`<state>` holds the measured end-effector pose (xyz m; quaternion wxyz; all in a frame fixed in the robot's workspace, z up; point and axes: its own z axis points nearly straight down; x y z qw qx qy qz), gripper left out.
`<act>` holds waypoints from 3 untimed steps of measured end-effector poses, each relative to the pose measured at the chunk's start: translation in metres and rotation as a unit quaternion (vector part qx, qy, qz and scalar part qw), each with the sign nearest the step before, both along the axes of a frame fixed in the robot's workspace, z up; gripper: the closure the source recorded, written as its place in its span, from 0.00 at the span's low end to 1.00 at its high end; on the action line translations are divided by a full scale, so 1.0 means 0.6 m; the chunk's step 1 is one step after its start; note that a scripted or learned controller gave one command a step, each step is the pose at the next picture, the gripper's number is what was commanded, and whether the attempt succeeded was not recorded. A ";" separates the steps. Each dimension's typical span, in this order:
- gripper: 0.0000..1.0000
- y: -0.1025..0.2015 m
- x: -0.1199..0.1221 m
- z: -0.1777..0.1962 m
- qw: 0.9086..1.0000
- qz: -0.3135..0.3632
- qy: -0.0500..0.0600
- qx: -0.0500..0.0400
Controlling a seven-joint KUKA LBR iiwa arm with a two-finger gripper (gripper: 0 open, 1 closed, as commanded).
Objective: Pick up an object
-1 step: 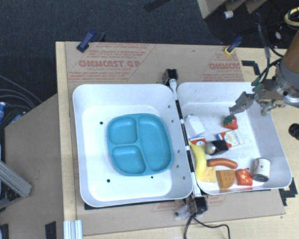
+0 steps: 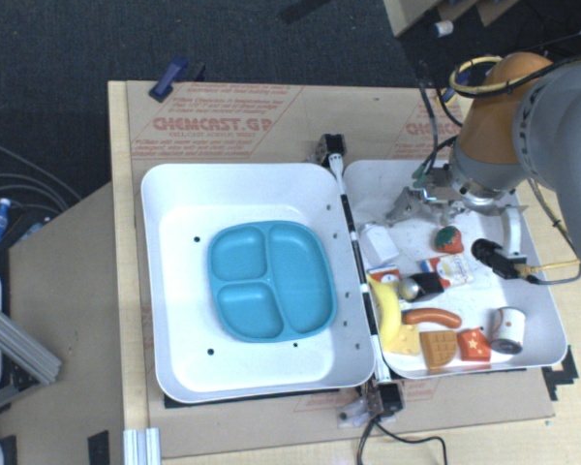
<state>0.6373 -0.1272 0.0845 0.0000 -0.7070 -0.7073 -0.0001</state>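
Two shallow white bins sit side by side on the bench. The claw (image 2: 421, 200) hangs over the far end of the right bin (image 2: 554, 340), at the tip of the grey arm (image 2: 562, 124) with its orange band (image 2: 494, 114). Whether the claw is spread or pressed together cannot be told from this slant.

The things to pick all lie in the same bin as the claw, between it and the near edge. Closest is a small red toy with a green top (image 2: 449, 238), just below the claw and a little to its right, apart from it. A white card (image 2: 378, 243) lies below and to the left of the claw, by the bin's left wall. Farther down from the claw, a small black piece (image 2: 426, 285) and a red-and-white packet (image 2: 455, 271) lie side by side. Below them a yellow banana (image 2: 387, 308) runs along the left wall, and a red sausage (image 2: 431, 318) lies crosswise just beside it. Farthest from the claw, at the near edge, are a brown cracker (image 2: 438, 347), a red block (image 2: 473, 345) just to its right, and a white can (image 2: 508, 327) beyond that.

Left of the claw, across the divider, the left bin (image 2: 165, 289) holds a blue divided plate (image 2: 271, 279), well apart from the claw.
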 end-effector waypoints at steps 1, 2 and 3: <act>0.00 -0.036 0.049 0.001 1.000 0.000 0.000 0.000; 0.00 -0.030 0.049 0.001 1.000 0.000 0.000 0.000; 0.00 -0.049 0.049 0.001 1.000 0.000 -0.001 -0.001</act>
